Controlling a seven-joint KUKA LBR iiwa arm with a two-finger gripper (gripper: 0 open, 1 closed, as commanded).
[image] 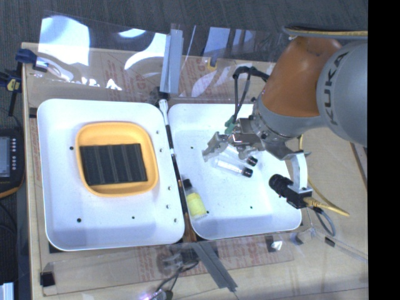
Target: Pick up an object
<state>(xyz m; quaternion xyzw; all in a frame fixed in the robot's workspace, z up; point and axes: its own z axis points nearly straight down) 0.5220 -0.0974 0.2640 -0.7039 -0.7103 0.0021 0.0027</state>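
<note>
Clearance between the hand (pixel 220 144) and the small clear plastic tube with a black cap (pixel 234 166) is the thing the coming move turns on: the tube lies on the floor of the right shallow white bin (pixel 275 220), just below and a little to the right of the metal fingertips as the camera sees it. Its long axis runs slantwise, from upper left to lower right, with the dark cap at the lower-right end. The hand hangs low over the bin's middle on the grey arm with the orange band (pixel 300 86), reaching in from the right; its grey metal fingers look spread, with nothing between them. The tube is slim, smooth and see-through, so it probably rolls or slips easily, and a grip across its short width seems the safer bet. Down by the bin's left wall lies a small yellow-green rounded object (pixel 196 205), soft-looking and matte, well apart from the hand. The left shallow white bin (pixel 56 211) carries a yellow tray with a ribbed black insert (pixel 115 160), glossy at the rim.
</note>
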